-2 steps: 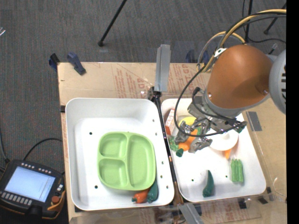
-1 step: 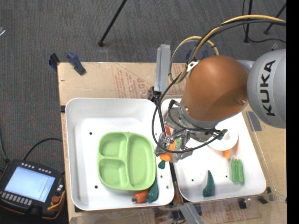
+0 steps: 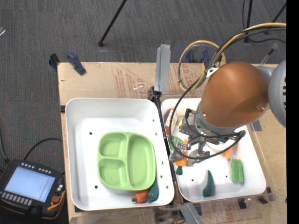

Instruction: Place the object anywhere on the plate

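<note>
Looming over the right bin (image 3: 259, 181), the arm (image 3: 233, 94) is hiding its pincer (image 3: 194, 146); grip untellable. Left of it, the plate (image 3: 126, 160) is awaiting any object.

the arm's orange band (image 3: 233, 94) hides the pincer and much of the right bin (image 3: 254, 183).

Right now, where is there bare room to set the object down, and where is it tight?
The green plate in the left bin has all three compartments bare. Bin floor above and left of it is bare too. It is crowded at the plate's lower right corner, by the toy vegetables, and under the arm.
</note>
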Tool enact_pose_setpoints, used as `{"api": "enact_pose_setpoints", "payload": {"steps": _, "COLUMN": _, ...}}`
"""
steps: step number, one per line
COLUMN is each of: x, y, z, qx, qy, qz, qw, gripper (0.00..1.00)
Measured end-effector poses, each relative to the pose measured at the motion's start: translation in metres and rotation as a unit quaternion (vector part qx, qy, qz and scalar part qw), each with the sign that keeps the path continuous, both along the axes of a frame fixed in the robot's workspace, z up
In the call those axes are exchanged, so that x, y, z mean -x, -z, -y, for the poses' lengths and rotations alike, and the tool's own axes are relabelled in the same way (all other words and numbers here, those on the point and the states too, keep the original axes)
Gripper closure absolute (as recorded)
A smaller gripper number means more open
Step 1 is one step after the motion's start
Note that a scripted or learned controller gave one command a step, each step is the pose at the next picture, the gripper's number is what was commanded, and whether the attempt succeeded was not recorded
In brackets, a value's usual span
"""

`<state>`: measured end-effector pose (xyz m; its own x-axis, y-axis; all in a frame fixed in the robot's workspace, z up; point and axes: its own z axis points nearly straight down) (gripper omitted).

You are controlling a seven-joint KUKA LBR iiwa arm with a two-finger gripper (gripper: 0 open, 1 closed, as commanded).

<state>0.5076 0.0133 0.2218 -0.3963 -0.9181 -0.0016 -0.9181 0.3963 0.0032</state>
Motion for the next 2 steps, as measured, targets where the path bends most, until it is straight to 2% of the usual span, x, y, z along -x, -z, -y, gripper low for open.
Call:
{"api": "enact_pose_setpoints", "payload": {"steps": 1, "x": -0.0424, "y": 0.0004, "z": -0.0709, "qx": -0.0012, "qy": -0.128, "qz": 0.000, "qw": 0.9918, "gripper": 1.00}}
{"api": "enact_pose_setpoints", "payload": {"steps": 2, "x": -0.0426, "y": 0.0000, "z": -0.0701, "qx": -0.0011, "qy": -0.127, "qz": 0.000, "qw": 0.9919, "gripper": 0.00}}
